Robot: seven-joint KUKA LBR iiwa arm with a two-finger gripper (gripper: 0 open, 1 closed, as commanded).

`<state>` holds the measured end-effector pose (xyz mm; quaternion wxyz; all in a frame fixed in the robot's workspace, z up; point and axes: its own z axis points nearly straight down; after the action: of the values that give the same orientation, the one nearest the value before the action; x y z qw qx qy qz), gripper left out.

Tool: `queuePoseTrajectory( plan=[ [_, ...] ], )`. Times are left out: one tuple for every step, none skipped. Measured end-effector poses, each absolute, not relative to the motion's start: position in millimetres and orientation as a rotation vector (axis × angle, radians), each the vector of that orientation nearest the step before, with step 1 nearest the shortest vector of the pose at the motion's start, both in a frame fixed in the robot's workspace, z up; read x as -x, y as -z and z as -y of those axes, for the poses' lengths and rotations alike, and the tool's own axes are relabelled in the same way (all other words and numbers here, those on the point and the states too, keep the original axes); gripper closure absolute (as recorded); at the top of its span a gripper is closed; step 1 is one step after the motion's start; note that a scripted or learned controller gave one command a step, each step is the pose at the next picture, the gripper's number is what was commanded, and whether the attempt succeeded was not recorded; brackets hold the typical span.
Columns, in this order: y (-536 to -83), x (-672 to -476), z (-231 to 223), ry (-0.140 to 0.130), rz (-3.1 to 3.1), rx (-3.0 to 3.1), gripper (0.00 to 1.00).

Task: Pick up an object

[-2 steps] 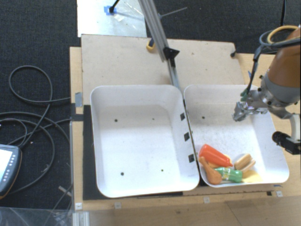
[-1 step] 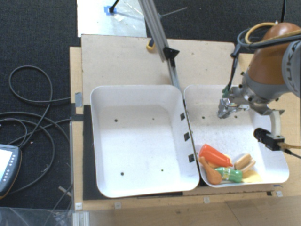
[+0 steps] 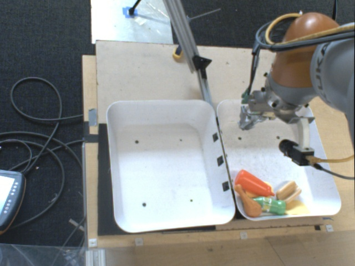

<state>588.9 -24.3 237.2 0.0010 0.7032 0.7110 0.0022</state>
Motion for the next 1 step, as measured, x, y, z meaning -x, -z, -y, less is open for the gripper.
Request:
queuePoseTrajectory(
  plan=[
    [-234.1,-601.8,-37.4,-0.006,-2.234,-2.208,1.0]
  ],
)
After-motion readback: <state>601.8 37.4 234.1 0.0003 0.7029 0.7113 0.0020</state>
